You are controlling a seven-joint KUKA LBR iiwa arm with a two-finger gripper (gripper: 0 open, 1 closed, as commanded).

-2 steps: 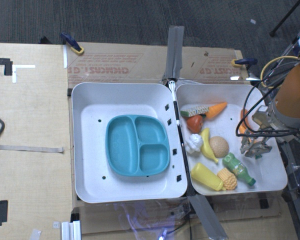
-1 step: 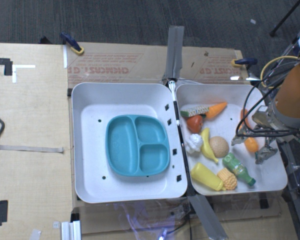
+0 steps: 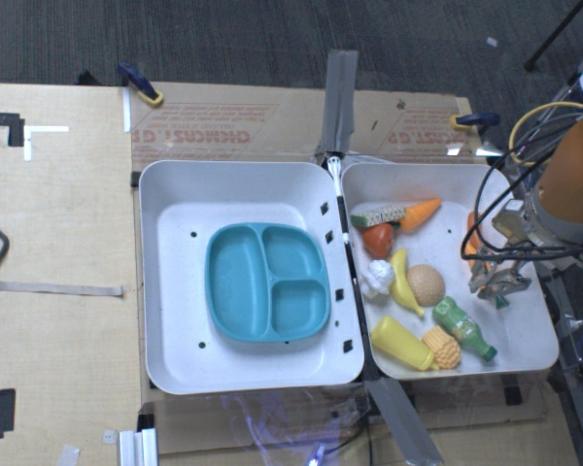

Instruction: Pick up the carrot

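Observation:
The orange carrot [image 3: 420,212] lies tilted near the back of the right bin [image 3: 539,357], its thick end against a striped green, white and red item [image 3: 379,215]. My gripper [image 3: 495,282] hangs low over the bin's right side, well to the right of the carrot and nearer the front. Cables loop around the wrist above it. A small orange bit [image 3: 471,243] shows just left of the wrist, and I cannot tell what it is.
Near the carrot lie a red tomato [image 3: 379,240], a white garlic [image 3: 377,279], a banana [image 3: 404,281] and a tan ball [image 3: 427,284]. A green bottle [image 3: 463,327], corn [image 3: 443,348] and a yellow bottle [image 3: 403,344] sit in front. A blue divided plate [image 3: 269,282] rests in the left bin [image 3: 165,260].

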